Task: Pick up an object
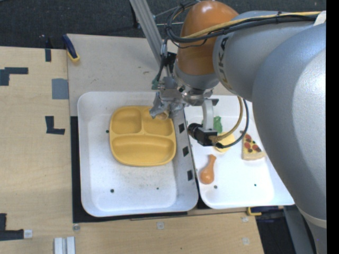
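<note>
**Gripper over the plate's upper right corner**

Arm [265, 62] reaches in from 3 o'clock. Gripper [160, 110] sits at the 1 o'clock corner of the yellow divided plate [142, 137], which lies in the left bin [95, 194]; cannot tell its state, nor whether it touches the plate. Right bin [254, 192] holds an orange drumstick toy [207, 169] at 6 o'clock, a pizza slice toy [251, 148] at 3 o'clock, a green piece [217, 124] at 12.

Locate the yellow divided plate [142, 136] lying flat in the left bin [95, 194], toward its upper right. In the right bin [265, 192] find a drumstick [207, 170], pizza slice [251, 148], and green piece [217, 124].
</note>
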You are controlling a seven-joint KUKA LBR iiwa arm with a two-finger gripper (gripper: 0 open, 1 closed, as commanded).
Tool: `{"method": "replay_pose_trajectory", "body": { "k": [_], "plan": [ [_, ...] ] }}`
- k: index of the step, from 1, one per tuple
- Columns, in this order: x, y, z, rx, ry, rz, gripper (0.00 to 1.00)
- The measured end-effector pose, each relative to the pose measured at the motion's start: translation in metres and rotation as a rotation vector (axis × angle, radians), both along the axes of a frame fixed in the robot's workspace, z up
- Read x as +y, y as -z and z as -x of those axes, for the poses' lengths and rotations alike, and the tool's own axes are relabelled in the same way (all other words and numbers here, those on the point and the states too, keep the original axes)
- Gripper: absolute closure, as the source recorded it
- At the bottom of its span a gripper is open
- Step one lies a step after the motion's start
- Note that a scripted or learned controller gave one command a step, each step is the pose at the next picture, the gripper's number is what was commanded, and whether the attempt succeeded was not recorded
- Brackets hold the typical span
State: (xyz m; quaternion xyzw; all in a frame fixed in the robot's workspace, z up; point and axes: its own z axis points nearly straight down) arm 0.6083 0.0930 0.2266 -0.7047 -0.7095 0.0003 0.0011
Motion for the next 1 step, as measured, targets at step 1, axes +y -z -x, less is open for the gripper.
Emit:
{"method": "replay_pose_trajectory", "body": {
  "k": [1],
  "plan": [
    [-0.0031,0.0007,-0.0005,0.000,0.004,0.001,0.00]
  ]
}}
